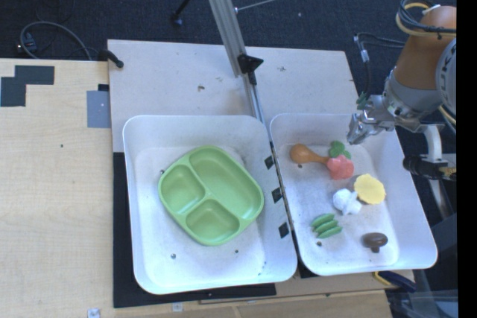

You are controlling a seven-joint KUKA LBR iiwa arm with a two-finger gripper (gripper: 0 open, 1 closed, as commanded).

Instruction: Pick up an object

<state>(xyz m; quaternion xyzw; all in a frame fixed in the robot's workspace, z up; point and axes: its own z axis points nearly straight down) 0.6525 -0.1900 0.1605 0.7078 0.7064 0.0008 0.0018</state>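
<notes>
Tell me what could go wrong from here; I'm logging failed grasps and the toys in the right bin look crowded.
1. The gripper hovers near the right bin's far rim, so a straight descent may strike the wall.
2. The red strawberry lies against the drumstick, so closing there may nudge both.
3. The white piece touches the yellow piece; a grasp could catch two or slip.

The gripper hangs over the right bin's far edge, with the radish just below its jaws, the drumstick left, the mushroom nearest the front and the tray in the left bin
</notes>
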